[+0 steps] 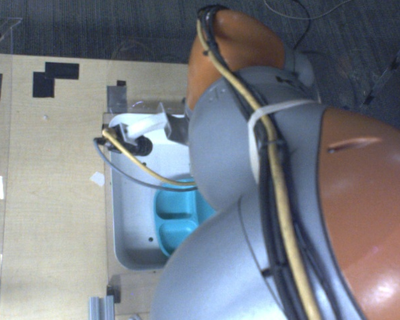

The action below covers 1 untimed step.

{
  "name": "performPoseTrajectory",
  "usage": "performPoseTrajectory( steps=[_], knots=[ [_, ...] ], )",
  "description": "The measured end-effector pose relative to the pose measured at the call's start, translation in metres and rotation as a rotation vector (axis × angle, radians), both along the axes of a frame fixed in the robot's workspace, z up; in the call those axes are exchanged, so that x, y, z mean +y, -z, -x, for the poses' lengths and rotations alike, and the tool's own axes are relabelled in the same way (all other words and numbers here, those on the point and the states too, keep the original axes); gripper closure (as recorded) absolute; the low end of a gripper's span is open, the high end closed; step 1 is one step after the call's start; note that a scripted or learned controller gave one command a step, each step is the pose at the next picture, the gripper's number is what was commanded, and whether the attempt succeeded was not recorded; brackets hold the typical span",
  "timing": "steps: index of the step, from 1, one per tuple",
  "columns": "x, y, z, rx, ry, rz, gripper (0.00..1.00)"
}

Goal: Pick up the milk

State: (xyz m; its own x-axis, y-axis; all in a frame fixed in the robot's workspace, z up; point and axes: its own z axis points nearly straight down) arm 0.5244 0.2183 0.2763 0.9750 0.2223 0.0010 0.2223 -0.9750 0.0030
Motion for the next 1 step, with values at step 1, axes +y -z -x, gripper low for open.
performPoseTrajectory(
  steps=[1],
  knots=[
    [0.0005,-0.0096,-0.0014,-0.004,-0.001,0.002,1.0]
  ],
)
